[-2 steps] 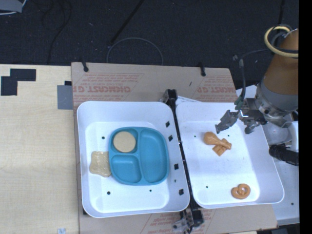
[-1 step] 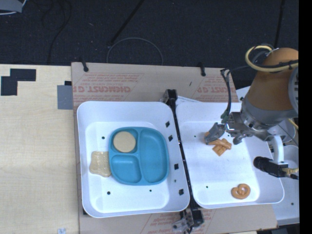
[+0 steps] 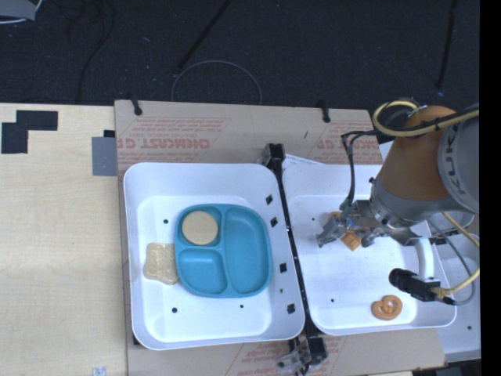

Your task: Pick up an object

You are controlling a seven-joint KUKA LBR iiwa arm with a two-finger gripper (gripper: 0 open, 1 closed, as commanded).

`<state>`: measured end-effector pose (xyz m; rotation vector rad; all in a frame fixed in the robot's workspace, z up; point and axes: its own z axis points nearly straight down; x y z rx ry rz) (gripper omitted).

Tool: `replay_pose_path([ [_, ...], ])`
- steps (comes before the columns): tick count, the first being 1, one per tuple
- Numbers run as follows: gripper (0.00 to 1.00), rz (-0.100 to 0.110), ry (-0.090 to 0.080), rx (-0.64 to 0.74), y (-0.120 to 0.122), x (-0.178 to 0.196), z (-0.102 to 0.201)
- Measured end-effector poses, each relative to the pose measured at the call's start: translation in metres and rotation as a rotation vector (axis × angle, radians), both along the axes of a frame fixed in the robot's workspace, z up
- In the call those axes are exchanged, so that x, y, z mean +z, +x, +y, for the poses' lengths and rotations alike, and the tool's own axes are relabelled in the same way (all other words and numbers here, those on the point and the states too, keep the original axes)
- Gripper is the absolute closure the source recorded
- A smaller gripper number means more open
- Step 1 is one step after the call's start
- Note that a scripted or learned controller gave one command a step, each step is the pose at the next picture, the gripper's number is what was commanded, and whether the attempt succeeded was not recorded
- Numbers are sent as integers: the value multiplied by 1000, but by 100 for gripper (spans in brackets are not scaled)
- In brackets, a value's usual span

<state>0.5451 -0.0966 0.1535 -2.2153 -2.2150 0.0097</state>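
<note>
My gripper (image 3: 335,230) hangs over the left middle of the right bin (image 3: 329,304), pointing left. A small orange piece (image 3: 351,241) sits right against its underside; I cannot tell whether it is gripped. A brown pretzel-shaped item (image 3: 386,308) lies near the right bin's front right corner, well apart from the gripper. In the left bin (image 3: 149,327) rests a blue divided plate (image 3: 235,265) with a round tan biscuit (image 3: 199,228) in its upper left compartment. A pale beige slice (image 3: 161,262) lies on the bin floor against the plate's left edge.
A black divider (image 3: 286,249) runs between the two bins. The bins stand on a cardboard sheet (image 3: 219,131) on a light wooden bench (image 3: 55,249). The arm's grey and orange body (image 3: 423,163) looms over the right bin's back right.
</note>
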Motion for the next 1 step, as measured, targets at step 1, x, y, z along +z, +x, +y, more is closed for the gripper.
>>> replay_pose_path([
  [1,0,0,0,-1,-6,-60,-7],
])
